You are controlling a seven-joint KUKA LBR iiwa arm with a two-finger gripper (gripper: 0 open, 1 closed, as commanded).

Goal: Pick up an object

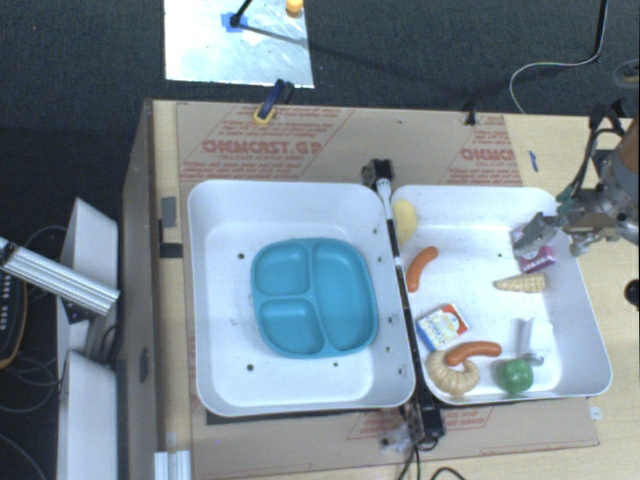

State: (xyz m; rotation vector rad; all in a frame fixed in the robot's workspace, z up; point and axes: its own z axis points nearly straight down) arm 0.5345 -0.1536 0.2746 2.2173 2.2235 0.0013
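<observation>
Currently: gripper [532,236] poised at right bin's [590,340] far right edge.
Finger spread indiscernible, nothing visibly held; purple object [539,260] just beneath, near that edge. Descend squarely, avoiding the neighbouring cone [520,284].

Grey pincer [533,236]. Just beneath it: purple-and-white packet [538,259]; below that, cream cone [521,284]. Left of it: orange sausage [422,267], pale yellow lemon [404,216]. Far left: blue divided plate [313,298] in white bin [215,268]. Lower left: red-and-white carton [441,326], green pepper [514,376].
</observation>
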